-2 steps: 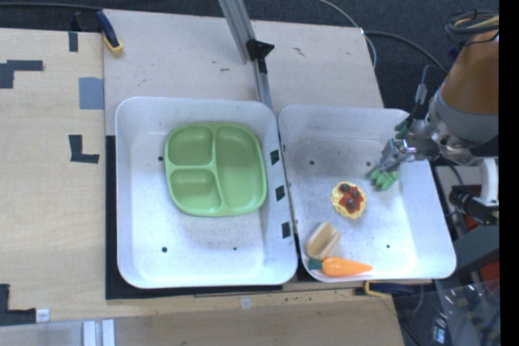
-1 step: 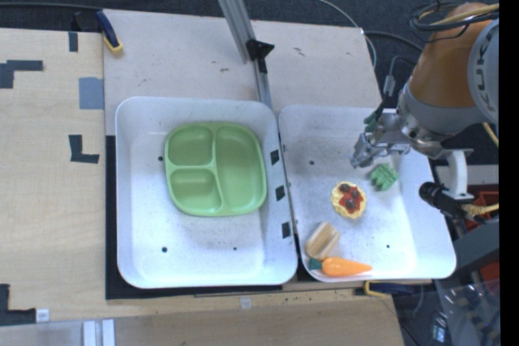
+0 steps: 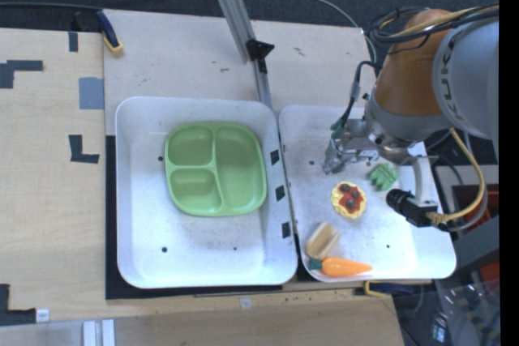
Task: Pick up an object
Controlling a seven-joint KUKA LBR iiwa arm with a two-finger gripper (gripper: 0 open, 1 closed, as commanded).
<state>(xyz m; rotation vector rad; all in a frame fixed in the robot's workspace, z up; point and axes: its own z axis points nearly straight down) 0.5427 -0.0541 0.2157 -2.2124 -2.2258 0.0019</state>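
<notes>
We are looking down on two white bins side by side on the bench. The left bin (image 3: 138, 198) is carrying a green divided plate (image 3: 216, 168), lying flat near its middle with three compartments showing. The right bin (image 3: 405, 251) is holding the small things: a little round tart with red and dark topping (image 3: 349, 200) near the middle, a green leafy piece (image 3: 382, 174) just beside it toward the arm, a tan bread-like piece (image 3: 322, 239) near the front left corner, and an orange carrot (image 3: 346, 266) lying along the front edge, just beside the bread. The grey arm with its orange band (image 3: 413, 85) is reaching in from the right, and the gripper (image 3: 334, 164) is hanging low over the back left part of the right bin, apart from the tart and above it in the frame. We are seeing nothing between its fingers; whether they are standing wide or narrow, we cannot tell from this angle.
</notes>
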